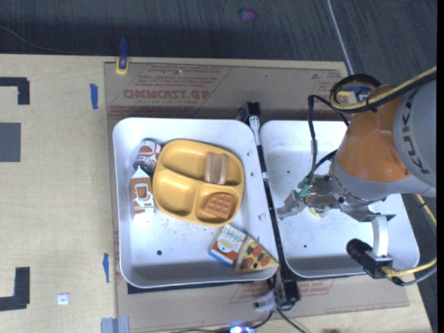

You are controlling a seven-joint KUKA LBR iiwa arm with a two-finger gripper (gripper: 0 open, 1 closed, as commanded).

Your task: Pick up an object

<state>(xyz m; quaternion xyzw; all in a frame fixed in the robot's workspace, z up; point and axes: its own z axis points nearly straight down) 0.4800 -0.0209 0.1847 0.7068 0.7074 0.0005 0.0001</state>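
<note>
**Background around the bins**

Worktop (pixel 55 207) is light wood with black tape corner marks at the left edge and short blue tape strips (pixel 94 96) near the cardboard's left side. Brown printed cardboard sheet (pixel 208 89) lies under both bins, red lettering along its top. Blue-and-yellow clamp (pixel 123 55) sits at the cardboard's upper left corner. Dark carpet floor (pixel 173 12) runs across the top, with a small purple scrap (pixel 248 14) on it and a thin grey cable (pixel 335 19) running diagonally.
</note>
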